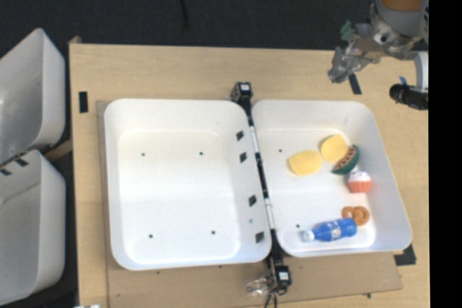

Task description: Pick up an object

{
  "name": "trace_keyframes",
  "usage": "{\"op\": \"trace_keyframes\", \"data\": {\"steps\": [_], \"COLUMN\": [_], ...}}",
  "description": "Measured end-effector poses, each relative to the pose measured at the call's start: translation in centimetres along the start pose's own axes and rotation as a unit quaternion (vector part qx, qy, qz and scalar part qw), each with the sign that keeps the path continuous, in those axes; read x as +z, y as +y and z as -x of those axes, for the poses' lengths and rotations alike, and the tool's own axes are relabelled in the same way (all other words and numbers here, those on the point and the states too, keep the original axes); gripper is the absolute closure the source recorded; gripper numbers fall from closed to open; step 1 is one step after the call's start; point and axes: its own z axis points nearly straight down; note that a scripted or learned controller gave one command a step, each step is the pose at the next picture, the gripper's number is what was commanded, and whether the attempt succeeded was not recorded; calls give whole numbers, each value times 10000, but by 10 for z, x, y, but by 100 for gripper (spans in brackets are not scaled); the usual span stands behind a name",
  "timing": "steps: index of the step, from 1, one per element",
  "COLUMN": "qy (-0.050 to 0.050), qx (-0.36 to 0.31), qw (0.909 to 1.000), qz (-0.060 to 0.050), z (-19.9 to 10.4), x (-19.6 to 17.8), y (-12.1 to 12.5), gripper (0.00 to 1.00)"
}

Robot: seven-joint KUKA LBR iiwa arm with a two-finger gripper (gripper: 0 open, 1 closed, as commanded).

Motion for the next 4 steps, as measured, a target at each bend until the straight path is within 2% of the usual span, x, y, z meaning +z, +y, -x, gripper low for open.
{"op": "trace_keyframes", "data": {"steps": [1, 2, 3, 4], "qy": [15, 3, 13, 6], "qx": [4, 64, 54, -1], "qw": [10000, 9999, 9999, 10000], "qz": [-46, -90, -106, -40], "z": [-49, 33, 70, 24], "x": [-88, -68, -51, -127], "y": [-1, -20, -81, -52], "gripper": [100, 100, 100, 100]}}
